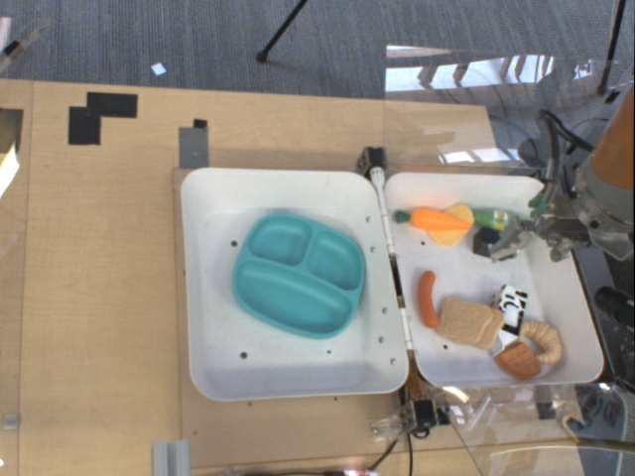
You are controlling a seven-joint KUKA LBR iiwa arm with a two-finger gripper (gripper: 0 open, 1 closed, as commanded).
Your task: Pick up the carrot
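two bins ahead; the carrot (439, 222) lies at the right bin's (580, 296) far-left end. my gripper (521, 238) sits low near it, lined up to grab; finger state i cannot tell.

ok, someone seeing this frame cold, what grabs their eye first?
Probably the teal divided plate, alone in the middle of the left bin. Next the clutter of toy food in the right bin: the orange carrot lies near its top left corner, and a red sausage and a slice of bread lie lower down. The gripper sits low at the bin's upper right, just right of the carrot.
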